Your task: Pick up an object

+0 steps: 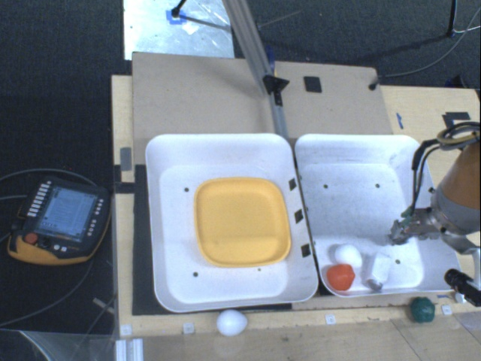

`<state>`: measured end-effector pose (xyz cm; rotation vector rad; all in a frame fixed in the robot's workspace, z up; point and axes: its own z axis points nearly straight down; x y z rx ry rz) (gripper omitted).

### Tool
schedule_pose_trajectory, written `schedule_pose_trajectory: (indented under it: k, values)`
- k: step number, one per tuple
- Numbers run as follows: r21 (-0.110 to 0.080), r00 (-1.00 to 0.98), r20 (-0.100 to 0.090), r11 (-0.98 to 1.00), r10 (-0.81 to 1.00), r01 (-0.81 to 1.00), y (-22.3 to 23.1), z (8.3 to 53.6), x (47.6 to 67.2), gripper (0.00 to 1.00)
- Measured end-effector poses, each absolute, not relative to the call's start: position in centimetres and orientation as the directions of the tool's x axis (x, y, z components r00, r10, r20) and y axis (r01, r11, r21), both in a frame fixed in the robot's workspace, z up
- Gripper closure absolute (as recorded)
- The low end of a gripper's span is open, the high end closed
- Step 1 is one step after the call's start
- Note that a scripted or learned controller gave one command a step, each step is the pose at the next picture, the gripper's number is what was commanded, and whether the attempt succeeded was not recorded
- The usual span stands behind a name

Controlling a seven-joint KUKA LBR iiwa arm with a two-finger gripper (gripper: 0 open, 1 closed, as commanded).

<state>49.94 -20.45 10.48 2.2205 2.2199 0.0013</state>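
Nearest, on the bench strip in front of the left bin: white egg, outside the bin, just off its front rim. Also on that strip, far right, in front of the right bin: green ball, outside that bin.

Inside the right bin, front left corner: red ball, close against the front wall. Just behind and touching it: white ball. Just beside both, to the right: small white piece, lying slanted on the bin floor, shape unclear, apart from the red ball by a narrow gap.

Behind and right of the white piece: gripper, dark, over the right half of the right bin, near but not on the piece. Open or closed: cannot tell, too blurred and small. Nothing identifiable as held.

Reaching in from the right edge: arm, orange band showing, dark cables looping above it.

In the left bin, centred on the floor: yellow plate, square with rounded corners, lying flat, clear of all four walls.

Off the bench to the left, on dark floor: pendant, screen lit, cable trailing.

Behind both bins: cardboard sheet, flat, with a black square on it. Slanting across the cardboard from the top: grey pole, ending at the gap between the bins.
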Motion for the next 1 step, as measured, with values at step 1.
schedule_pose_trajectory:
  k: [1]
  values:
    - [0.004, 0.0, -0.002, 0.0, 1.0, 1.0, -21.38, 15.2, 49.84, 1.0]
